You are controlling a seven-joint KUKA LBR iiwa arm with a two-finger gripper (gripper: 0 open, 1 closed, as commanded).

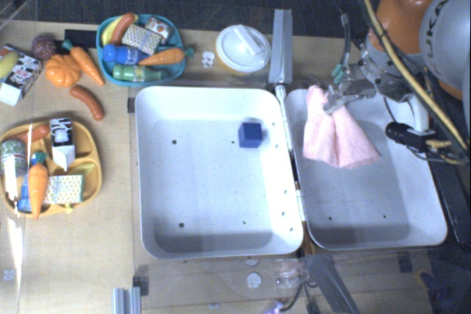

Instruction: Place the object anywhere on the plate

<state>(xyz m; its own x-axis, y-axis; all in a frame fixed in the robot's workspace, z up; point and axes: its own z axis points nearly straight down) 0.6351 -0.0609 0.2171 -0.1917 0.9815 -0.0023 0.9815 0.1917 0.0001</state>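
You've got the pink cloth [337,137] hanging in the right bin [412,232], pinched at its top corner by the gripper [333,101], fingers closed on the fabric. It's soft and light by the look of it, draping in loose folds, so expect it to swing and trail. A corner pinch like this looks right; bunching more fabric would steady it. The left bin [199,232] holds just a small blue cube [251,134]. A white, round, plate-like dish [243,48] sits behind the bins, near the divider.
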